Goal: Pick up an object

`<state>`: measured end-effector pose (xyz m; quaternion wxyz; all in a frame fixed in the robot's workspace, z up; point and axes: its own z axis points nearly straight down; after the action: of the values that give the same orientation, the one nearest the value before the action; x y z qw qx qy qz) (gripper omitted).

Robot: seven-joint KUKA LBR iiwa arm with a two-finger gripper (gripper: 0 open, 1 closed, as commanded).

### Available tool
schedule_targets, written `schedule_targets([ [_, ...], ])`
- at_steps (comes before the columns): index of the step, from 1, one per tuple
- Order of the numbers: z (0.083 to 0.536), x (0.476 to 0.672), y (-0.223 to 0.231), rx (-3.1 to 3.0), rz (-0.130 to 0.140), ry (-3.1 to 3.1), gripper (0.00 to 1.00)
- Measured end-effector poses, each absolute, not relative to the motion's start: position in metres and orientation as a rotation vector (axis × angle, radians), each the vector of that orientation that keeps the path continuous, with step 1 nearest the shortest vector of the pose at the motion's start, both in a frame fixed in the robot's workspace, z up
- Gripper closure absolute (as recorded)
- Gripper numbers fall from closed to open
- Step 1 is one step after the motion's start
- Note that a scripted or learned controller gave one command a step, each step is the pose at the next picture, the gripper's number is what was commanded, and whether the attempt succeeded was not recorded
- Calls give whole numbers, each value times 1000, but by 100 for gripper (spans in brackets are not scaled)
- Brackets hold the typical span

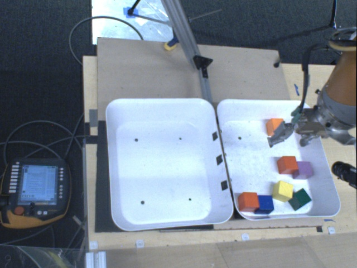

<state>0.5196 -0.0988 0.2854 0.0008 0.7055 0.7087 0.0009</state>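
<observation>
Plainly, the risk is a miss; the orange block (273, 125) lies just beside the jaws (290, 133) in the right bin (245, 155), and a closing finger could nudge it aside; whether the jaws stand open I cannot tell; the arm (340, 88) reaches in from the right, wrist tilted low over the bin.

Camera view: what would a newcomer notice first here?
Probably the bright blocks gathered in the right bin: an orange block near its far side, a yellow block and a green block near the front. Next, the robot's hand right beside that orange block.
</observation>
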Motion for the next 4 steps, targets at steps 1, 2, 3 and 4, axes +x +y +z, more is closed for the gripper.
schedule_targets([
  [1, 286, 520, -99, 2216, 4, 2224, 0],
  [2, 227, 516, -106, 2222, -4, 2225, 0],
  [3, 168, 509, -100, 2222, -2, 2226, 0],
  [4, 126, 507, -103, 2222, -2, 2224, 0],
])
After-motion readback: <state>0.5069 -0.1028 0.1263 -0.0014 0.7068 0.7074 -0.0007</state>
